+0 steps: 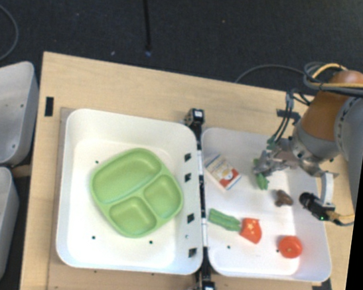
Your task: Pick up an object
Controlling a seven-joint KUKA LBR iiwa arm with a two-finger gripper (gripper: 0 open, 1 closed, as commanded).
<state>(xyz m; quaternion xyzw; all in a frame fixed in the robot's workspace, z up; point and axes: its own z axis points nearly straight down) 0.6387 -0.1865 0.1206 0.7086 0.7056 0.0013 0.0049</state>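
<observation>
**Gripper low over a small green piece in the right bin**

While my arm reaches in from the right side of the bench, my gripper (267,165) hangs low in the upper part of the right bin (311,270). Directly below its tip sits a small green piece (261,180), touching or nearly touching the tool. From this slanted overhead view I cannot tell whether the tool is apart, together, or clamped on anything.

That green piece is the nearest thing to me, so I judge it to be the target. It looks short and stubby, with its longer side running roughly up and down the frame, though it is too small to be sure.

Other things share the same bin. A white and red box (223,172) lies to the left of the gripper. A small brown lump (284,198) lies just to the lower right. Further down are a long green pod (224,219), a red piece (251,230) and a red ball (290,247).

Beside it, the left bin (68,239) holds a green divided plate (136,191), well apart from my tool.
</observation>
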